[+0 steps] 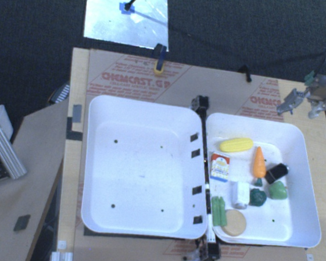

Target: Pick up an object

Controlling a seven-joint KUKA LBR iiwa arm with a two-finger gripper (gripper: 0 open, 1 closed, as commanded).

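Nothing held | gripper (305,105) spread open above right bin (308,167) far corner | step: approach | next: descend onto carrot (259,162)

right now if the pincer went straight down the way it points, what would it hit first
Probably the bench just beyond the right bin's far corner, not any item inside. The pincer hangs above that corner, pointing down. Depth is unclear, so it might clip the bin's rim instead.

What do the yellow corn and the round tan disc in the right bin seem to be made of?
Yellow corn: likely moulded plastic, smooth with a slight sheen. Round tan disc: matte, evenly coloured; could be plastic or foam, too small to tell.
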